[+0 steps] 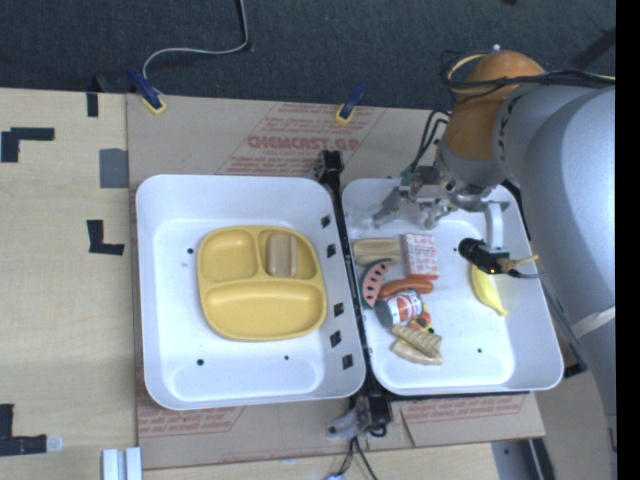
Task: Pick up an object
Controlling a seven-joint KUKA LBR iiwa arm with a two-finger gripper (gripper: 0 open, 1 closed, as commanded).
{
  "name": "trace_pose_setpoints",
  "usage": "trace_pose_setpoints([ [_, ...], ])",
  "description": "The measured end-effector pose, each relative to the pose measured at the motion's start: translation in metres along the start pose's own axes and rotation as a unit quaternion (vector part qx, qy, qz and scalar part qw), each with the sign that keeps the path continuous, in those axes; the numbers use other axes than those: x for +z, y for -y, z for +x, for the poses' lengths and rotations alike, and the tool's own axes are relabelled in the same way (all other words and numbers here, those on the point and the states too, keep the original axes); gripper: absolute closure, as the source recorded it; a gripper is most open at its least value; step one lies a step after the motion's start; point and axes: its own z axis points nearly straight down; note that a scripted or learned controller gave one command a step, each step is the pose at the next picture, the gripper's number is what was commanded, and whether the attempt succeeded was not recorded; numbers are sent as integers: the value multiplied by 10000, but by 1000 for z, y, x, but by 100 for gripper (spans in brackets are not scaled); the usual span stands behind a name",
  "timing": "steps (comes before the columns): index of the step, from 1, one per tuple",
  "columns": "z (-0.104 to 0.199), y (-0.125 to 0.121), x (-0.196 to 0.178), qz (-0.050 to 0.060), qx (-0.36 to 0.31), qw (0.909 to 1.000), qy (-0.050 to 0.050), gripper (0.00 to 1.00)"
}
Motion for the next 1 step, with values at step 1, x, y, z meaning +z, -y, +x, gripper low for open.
trace_pose_setpoints([
  [1, 27, 1, 10, 13, 4, 10000, -9, 0],
])
